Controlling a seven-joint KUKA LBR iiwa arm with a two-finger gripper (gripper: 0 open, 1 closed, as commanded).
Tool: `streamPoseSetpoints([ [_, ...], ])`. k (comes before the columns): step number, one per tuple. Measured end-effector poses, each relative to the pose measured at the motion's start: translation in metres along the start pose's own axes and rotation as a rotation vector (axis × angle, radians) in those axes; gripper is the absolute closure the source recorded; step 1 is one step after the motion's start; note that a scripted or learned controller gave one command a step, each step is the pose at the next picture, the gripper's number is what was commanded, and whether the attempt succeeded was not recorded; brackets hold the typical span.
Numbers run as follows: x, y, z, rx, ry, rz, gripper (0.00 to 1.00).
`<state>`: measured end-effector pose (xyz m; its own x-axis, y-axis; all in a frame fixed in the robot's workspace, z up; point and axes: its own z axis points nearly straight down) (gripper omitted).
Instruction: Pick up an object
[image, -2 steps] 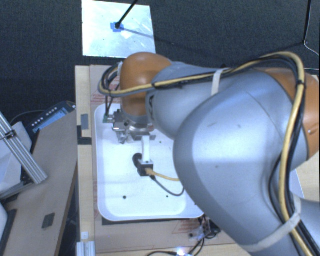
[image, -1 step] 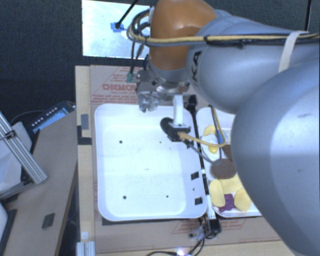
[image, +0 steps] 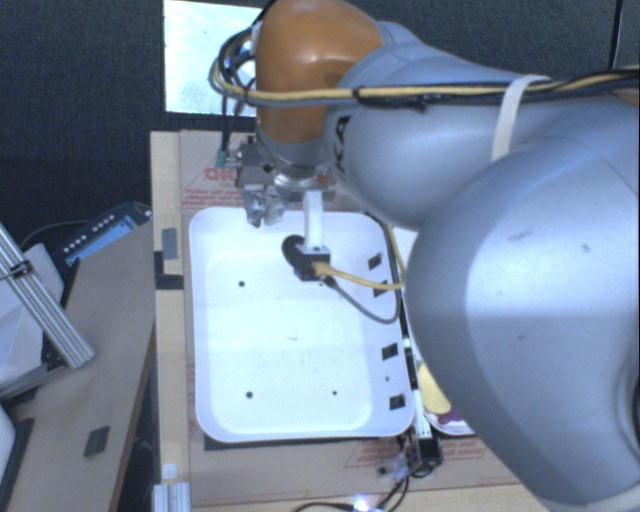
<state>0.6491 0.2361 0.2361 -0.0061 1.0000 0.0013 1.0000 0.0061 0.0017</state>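
My gripper (image: 262, 207) hangs below the orange wrist band, over the far edge of the left white bin (image: 215, 330). Nothing shows between it and the bin floor. The large grey arm reaches in from the right and covers nearly all of the right bin. In the uncovered strip of that bin, a yellow object (image: 431, 386) lies beside a pale, pinkish-rimmed item (image: 452, 424), both partly hidden under the arm.
The left bin's floor carries a few small dark dots (image: 242, 285). A brown board (image: 170, 190) frames the bins. Left of the bench lie a metal rail (image: 45, 310) and a dark device (image: 100, 232).
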Motion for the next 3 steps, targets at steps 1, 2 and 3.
streamPoseSetpoints([
  [1,-0.001,0.012,-0.147,-0.015,0.004,-0.001,1.00],
  [2,-0.003,-0.024,0.042,0.018,-0.006,0.006,1.00],
  [3,-0.003,0.020,0.139,0.003,-0.002,0.003,1.00],
])
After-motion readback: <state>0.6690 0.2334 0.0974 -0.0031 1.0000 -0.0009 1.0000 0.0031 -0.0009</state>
